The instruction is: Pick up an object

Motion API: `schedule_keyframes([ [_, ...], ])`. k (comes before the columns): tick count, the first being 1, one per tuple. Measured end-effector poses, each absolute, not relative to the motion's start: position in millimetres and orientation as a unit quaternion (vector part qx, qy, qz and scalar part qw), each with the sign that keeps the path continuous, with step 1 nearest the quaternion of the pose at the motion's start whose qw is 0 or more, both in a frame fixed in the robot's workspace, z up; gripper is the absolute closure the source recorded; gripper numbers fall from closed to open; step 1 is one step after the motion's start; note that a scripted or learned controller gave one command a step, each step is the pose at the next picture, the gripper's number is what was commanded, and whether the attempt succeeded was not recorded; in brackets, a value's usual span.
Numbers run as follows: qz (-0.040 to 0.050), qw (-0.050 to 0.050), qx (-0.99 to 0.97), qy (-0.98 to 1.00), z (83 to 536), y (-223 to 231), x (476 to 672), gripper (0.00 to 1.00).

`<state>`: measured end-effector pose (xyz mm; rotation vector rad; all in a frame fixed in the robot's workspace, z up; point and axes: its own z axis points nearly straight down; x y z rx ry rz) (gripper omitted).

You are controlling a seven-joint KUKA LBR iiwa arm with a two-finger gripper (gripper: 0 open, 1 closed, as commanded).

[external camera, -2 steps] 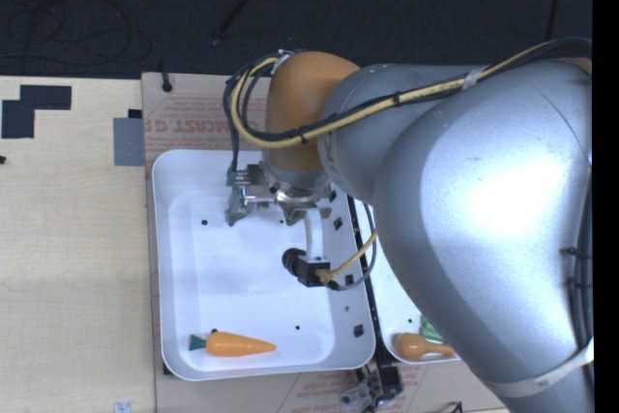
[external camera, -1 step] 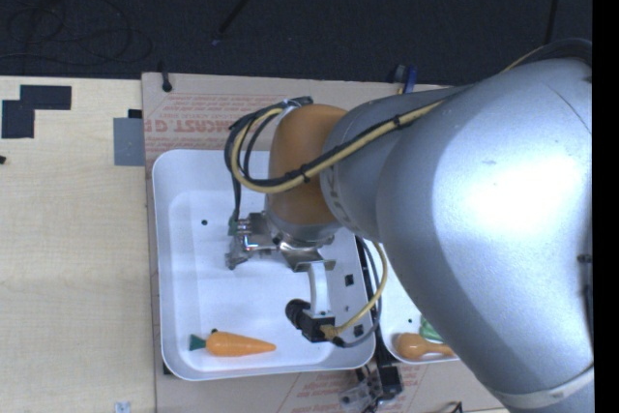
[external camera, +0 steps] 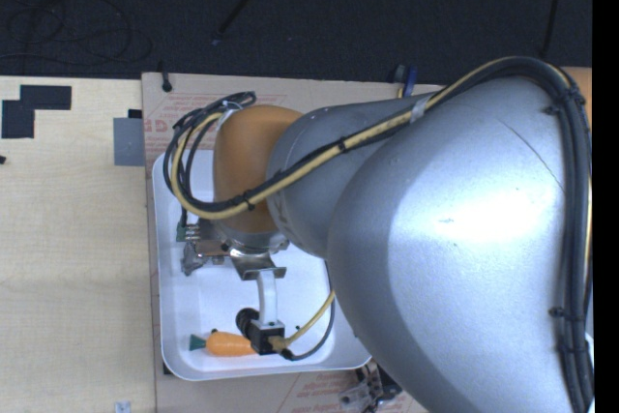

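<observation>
- The grey arm [external camera: 455, 227] reaches in from the right and covers most of the right half of the view; its orange band [external camera: 247, 169] sits over the white bin [external camera: 166, 208].
- The pincer [external camera: 196, 254] hangs low inside the bin, near its left wall; from this angle I cannot tell whether it is apart or together, and nothing shows clamped in it.
- An orange carrot-shaped thing [external camera: 227, 343], seemingly a toy with a green tip, lies flat on the bin floor near the front wall, well apart from the pincer.
- On the pale surface [external camera: 68, 256] left of the bin lie a grey square [external camera: 126, 140] and black shapes [external camera: 39, 106].
</observation>
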<state>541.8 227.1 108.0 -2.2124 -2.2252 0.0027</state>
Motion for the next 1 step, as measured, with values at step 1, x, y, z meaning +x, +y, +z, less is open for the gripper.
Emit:
schedule_keyframes([
  [1,0.0017,0.001,-0.709,-0.706,86.8,213.9,478.0,0.00],
])
